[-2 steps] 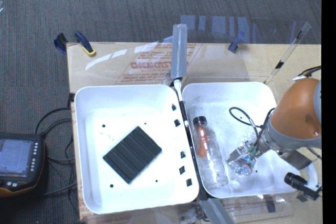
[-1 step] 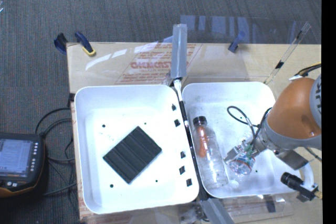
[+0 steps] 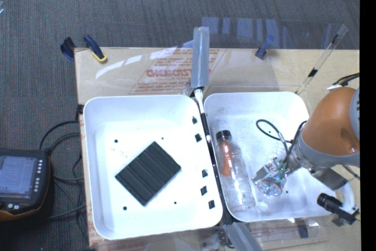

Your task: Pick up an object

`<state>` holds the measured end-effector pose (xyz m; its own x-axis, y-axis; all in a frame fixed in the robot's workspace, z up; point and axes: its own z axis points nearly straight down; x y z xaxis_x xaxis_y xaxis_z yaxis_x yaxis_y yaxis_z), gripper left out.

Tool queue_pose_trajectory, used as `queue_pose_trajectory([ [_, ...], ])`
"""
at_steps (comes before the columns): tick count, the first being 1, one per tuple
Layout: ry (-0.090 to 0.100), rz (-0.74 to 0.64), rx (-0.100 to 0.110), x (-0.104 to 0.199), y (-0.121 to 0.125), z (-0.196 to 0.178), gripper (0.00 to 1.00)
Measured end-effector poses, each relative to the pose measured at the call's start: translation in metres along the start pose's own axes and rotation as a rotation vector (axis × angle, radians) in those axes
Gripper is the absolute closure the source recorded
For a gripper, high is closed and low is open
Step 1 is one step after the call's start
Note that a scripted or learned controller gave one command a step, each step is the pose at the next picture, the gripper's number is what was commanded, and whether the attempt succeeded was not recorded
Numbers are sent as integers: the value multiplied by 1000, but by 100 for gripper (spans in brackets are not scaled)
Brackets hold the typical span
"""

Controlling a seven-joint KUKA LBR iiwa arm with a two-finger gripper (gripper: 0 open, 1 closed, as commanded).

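My gripper (image 3: 272,176) is low in the right bin (image 3: 252,104), just right of a clear plastic bottle (image 3: 233,173) that lies lengthwise with a dark cap at its far end and an orange patch inside. Right under the gripper tip sits a small clear, crumpled-looking item (image 3: 271,187); whether the gripper touches it is unclear. A black ribbed square pad (image 3: 148,173) lies flat in the middle of the left bin (image 3: 100,120).
The arm's orange band (image 3: 332,123) and grey wrist cover the right bin's right side. A black cable (image 3: 271,130) loops above the gripper. A grey bar (image 3: 201,62) stands behind the divider between the bins. A handheld screen unit (image 3: 20,182) lies off the bench at left.
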<state>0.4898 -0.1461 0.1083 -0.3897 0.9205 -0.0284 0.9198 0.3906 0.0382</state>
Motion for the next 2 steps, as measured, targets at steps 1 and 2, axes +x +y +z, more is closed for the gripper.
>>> queue_pose_trajectory([
  [1, 25, -250, 27, -28, -22, -30, 0],
  [2, 3, -224, 5, -25, -7, 1, 0],
])
